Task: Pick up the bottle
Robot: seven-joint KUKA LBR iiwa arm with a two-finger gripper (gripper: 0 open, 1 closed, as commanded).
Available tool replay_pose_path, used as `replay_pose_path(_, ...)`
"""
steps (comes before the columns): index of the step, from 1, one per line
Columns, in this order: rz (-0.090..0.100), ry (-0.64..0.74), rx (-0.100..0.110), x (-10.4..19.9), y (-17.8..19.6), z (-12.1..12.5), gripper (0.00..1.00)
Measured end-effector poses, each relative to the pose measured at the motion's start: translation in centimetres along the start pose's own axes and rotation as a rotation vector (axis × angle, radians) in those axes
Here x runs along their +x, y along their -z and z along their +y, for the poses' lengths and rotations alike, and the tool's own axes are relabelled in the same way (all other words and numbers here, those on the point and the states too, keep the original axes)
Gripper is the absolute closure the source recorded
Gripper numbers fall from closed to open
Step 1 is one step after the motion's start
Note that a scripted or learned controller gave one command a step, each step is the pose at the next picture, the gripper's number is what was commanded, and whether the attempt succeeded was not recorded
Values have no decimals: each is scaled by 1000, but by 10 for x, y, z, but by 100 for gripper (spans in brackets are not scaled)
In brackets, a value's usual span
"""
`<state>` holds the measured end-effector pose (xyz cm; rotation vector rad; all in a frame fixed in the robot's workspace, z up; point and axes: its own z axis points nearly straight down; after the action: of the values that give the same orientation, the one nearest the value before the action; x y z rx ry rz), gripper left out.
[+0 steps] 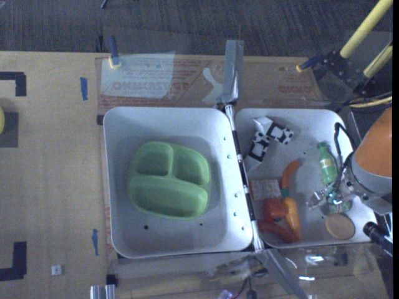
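bottle (326, 165): small, green, lying in the right bin (305, 120) | likely light, stiff, slippery, best gripped across the middle | hand (330, 197): just below it, grip cannot be told | orange toy (290, 173) close by

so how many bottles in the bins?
1. A green bottle lies in the right bin, near its right wall, just above the gripper. Another could be hidden under the arm.
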<state>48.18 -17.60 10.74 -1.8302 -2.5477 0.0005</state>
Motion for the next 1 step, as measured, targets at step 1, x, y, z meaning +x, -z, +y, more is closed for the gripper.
replay_pose_path(1, -4, 42, -2, -45, 65, -17, 100)
